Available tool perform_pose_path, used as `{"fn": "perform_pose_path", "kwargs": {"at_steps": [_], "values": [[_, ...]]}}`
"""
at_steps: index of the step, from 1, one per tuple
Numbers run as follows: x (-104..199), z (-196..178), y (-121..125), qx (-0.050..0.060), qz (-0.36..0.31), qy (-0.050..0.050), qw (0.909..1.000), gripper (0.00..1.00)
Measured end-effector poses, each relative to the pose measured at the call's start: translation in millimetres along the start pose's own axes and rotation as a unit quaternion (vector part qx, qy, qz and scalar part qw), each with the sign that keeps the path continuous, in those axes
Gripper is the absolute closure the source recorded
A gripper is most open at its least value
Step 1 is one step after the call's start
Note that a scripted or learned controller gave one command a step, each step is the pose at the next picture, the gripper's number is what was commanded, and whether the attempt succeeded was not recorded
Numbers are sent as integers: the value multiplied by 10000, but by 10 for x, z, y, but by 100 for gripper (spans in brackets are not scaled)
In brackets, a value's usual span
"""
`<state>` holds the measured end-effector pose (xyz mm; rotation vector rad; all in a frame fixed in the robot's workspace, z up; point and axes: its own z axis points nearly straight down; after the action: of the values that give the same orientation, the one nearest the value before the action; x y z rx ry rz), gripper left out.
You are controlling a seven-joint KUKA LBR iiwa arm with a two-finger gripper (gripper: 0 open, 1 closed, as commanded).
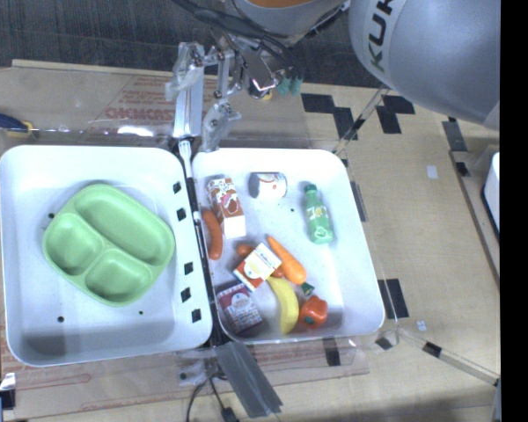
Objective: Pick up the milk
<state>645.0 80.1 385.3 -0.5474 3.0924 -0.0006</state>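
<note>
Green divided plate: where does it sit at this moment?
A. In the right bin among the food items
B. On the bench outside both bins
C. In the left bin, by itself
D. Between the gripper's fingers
C. The green divided plate lies flat on the floor of the left bin, while the banana, green bottle and other food items are in the right bin.

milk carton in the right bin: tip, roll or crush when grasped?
The milk carton lies flat on its side, so it probably won't tip or roll. Its boxy faces look stiff but may dent under a hard squeeze. The sausage and the bin wall crowd it, so a push might just wedge it.
</note>
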Motion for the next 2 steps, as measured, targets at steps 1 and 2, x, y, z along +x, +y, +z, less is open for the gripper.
{"fn": "perform_pose_path", "kwargs": {"at_steps": [1, 2], "values": [[-164, 1716, 349, -13, -595, 32, 9982, 0], [-564, 2946, 1237, -7, -1198, 7, 9928, 0]]}}
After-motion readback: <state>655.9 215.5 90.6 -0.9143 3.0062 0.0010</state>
